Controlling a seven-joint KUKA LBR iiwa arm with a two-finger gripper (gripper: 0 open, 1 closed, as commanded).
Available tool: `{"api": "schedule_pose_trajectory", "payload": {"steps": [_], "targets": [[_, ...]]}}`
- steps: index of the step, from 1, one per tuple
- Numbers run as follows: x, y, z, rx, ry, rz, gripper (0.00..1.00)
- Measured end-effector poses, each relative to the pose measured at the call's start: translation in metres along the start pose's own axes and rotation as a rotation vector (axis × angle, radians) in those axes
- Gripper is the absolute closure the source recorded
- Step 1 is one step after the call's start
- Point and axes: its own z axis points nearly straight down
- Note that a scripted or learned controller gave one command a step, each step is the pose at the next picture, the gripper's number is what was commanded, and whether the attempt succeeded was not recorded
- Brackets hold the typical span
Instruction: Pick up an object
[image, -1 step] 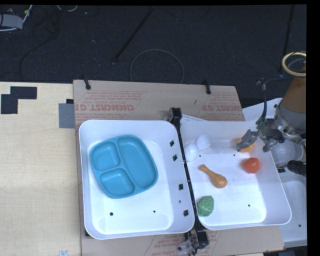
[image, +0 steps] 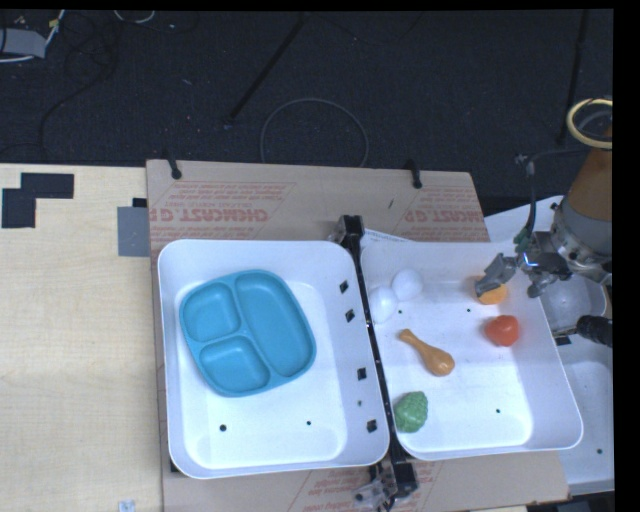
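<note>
The pincer (image: 518, 273) hangs over the far right corner of the right bin (image: 545, 425), its fingers spread apart with nothing pinched between them. The arm (image: 590, 195) behind it is cut off by the right edge of the view, so little more than its orange band and grey wrist can be made out.

Just below and left of the pincer lies a small orange piece (image: 491, 293), close under one fingertip; whether the finger touches it cannot be told. A tomato (image: 503, 330) sits below the pincer, a little apart from it. Farther left and lower lies a tan drumstick (image: 428, 353), and lower still, near the bin's front left corner, a green lump (image: 411, 411), perhaps broccoli, too blurred to be sure. Left of the pincer, by the divide between the bins, two white balls (image: 395, 293) blend into the white floor and are hard to separate from it.

Well to the left, the left bin (image: 250, 450) holds a blue tray (image: 246, 331) with three compartments. Cardboard (image: 300, 205) under the bins bears reversed print that is hard to read.
</note>
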Motion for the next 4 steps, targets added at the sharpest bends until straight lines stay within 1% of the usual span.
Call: {"api": "schedule_pose_trajectory", "payload": {"steps": [1, 2, 3, 4], "targets": [[0.008, 0.006, 0.053, 0.004, 0.002, -0.002, 0.0], [0.009, 0.005, 0.107, 0.006, 0.002, -0.001, 0.0], [0.008, 0.007, 0.093, 0.002, 0.001, -0.002, 1.0], [0.002, 0.01, 0.031, -0.005, -0.002, -0.003, 1.0]]}}
